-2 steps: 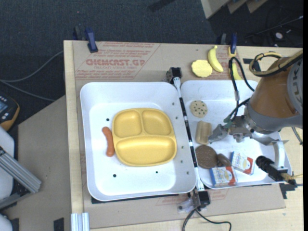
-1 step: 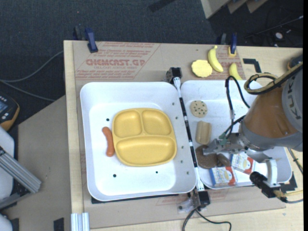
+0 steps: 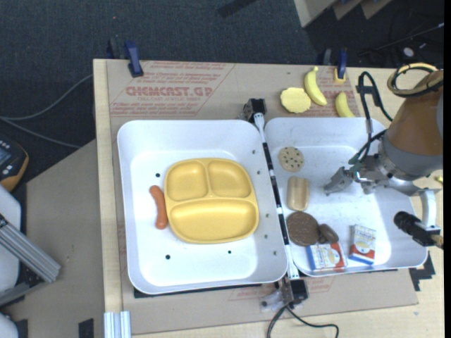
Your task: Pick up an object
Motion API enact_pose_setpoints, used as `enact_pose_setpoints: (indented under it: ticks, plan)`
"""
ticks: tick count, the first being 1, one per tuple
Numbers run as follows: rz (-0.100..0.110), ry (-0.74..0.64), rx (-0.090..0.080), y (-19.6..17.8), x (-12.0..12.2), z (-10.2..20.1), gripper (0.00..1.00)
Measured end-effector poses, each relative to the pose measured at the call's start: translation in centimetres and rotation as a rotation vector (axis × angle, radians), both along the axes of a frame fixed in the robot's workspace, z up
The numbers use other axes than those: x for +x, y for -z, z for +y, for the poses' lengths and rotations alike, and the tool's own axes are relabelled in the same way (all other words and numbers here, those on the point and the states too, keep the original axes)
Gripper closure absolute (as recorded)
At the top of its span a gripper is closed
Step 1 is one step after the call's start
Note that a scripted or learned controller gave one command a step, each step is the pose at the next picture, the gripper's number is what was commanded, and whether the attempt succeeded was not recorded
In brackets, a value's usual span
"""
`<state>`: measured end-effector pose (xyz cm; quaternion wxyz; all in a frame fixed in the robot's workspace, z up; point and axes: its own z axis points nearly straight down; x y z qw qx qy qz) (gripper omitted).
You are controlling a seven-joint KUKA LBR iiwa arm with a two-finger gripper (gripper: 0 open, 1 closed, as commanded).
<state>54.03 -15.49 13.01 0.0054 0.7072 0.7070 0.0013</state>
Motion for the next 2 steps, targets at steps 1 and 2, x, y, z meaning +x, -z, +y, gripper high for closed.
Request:
enact_pose_setpoints:
  ticks: [1, 2]
  plan:
    - [0.019, -0.003, 0.011, 3.2, -6.5, 6.1, 0.00]
    - [0.007, 0.000, 0.005, 2.0, -6.1, 5.7, 1.00]
